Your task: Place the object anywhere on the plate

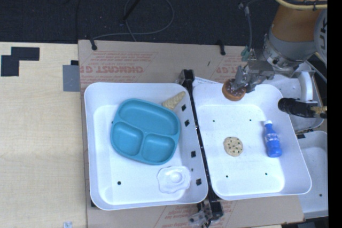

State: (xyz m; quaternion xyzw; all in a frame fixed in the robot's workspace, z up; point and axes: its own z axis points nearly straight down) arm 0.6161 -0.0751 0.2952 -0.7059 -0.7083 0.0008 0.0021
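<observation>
Doughnut (233, 91), brown, gripped between gripper (238, 84) fingers above right bin (297, 168) far edge. Cookie (233, 146) and blue bottle (272, 139) on that bin's floor. Blue 3-compartment plate (144, 131) in left bin (99, 141), white lump (173, 179) near its front.

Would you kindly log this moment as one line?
hand: above right bin's far edge, on donut | plate: left bin, bare | cookie, bottle: right bin

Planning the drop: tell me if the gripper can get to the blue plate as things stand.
Probably yes. The blue plate lies open in the left bin with nothing over it; the gripper, at the right bin's far edge, must cross the divider.
</observation>
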